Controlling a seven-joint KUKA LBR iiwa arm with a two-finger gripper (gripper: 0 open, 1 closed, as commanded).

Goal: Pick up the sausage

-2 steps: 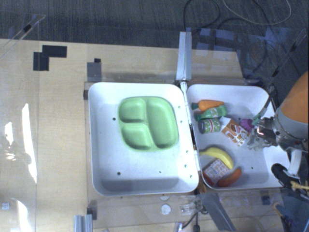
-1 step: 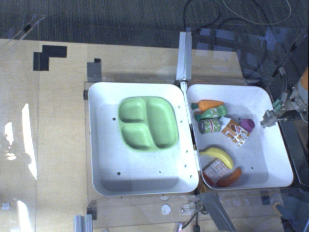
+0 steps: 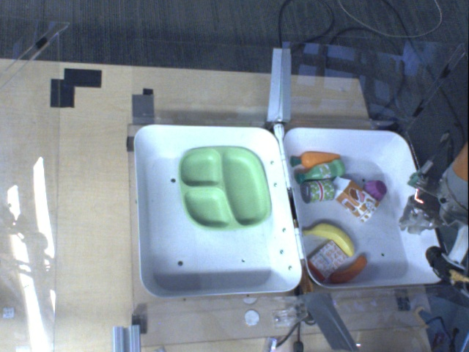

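The sausage point(image 3: 352, 268), a curved reddish-brown piece, lies at the front of the right bin point(image 3: 388, 152), tucked against a small red-and-white box point(image 3: 327, 255). My gripper point(image 3: 416, 217) hangs over the right rim of that bin, well to the right of the sausage and a little behind it. Nothing shows between its fingers. The grey arm with its orange band point(image 3: 462, 169) comes in from the right edge.
The right bin also holds a carrot point(image 3: 319, 158), a green bottle point(image 3: 324, 171), a small can point(image 3: 319, 191), an orange-white packet point(image 3: 357, 199), a purple item point(image 3: 376, 189) and a banana point(image 3: 331, 235). A green divided plate point(image 3: 223, 185) sits in the left bin point(image 3: 157, 262).
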